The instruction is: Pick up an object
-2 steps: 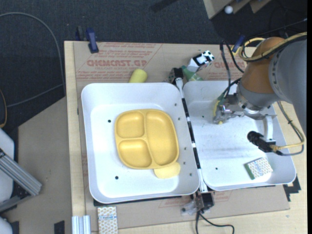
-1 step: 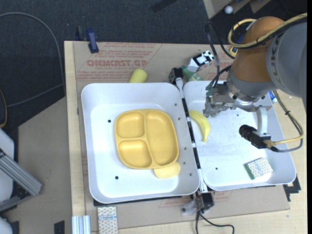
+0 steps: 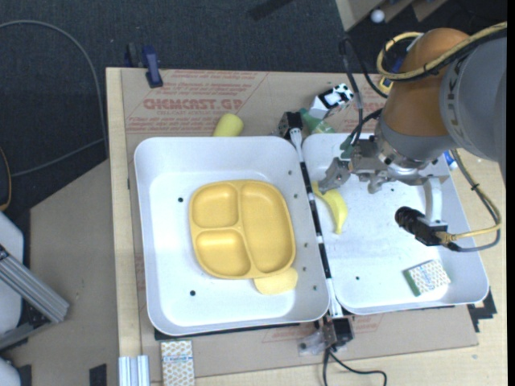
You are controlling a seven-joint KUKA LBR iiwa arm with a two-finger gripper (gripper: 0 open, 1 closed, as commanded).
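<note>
On the worktop, left to right:
Left bin (image 3: 153,215): holds a yellow divided plate (image 3: 241,227), with a pale yellow piece (image 3: 275,281) touching its near edge.
Right bin (image 3: 467,284): yellow banana (image 3: 335,209) at its left wall; patterned packet (image 3: 427,277) near right.
Hand (image 3: 354,175): above the far end of the right bin, just beyond the banana; grip state cannot be told.

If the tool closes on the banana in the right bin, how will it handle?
The banana is curved and smooth, so it may pivot or slip between narrow fingers. It looks like a small toy, probably light. Lying against the right bin wall, it leaves little room on that side.
</note>
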